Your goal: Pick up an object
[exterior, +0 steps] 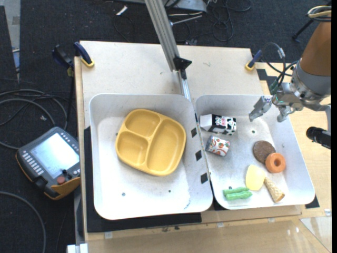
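Note:
My gripper (271, 110) hangs open over the far right part of the right bin (300, 152), with nothing between its fingers. Below and left of it lie a black-and-white carton (218, 123) and a small patterned can (217, 145). Nearer the front are a brown cookie (262, 150), an orange doughnut (275, 163), a pale yellow wedge (255, 178), a green piece (237, 194) and a waffle cone (274, 189).
The left bin (105, 194) bears a yellow divided plate (150, 141). A metal pole (164, 28) slants down to the seam between the bins. A teach pendant (50, 162) lies on the floor at the left.

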Motion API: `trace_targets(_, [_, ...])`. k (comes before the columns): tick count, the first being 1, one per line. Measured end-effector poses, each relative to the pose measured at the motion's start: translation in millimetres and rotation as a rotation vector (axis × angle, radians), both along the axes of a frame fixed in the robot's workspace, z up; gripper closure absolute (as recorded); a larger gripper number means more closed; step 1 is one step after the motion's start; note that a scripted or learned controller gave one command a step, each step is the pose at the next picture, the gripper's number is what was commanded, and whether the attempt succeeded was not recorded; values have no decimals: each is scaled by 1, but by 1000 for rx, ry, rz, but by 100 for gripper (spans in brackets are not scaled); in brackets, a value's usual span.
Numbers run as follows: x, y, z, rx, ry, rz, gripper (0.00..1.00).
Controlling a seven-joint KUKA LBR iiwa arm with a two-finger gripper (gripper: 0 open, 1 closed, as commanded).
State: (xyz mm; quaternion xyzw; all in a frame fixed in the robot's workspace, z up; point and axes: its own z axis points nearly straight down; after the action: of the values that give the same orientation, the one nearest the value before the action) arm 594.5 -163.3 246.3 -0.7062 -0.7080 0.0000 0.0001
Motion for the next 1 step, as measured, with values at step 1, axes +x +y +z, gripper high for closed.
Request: trace_targets(1, [0,0,0,0,0,0,0])
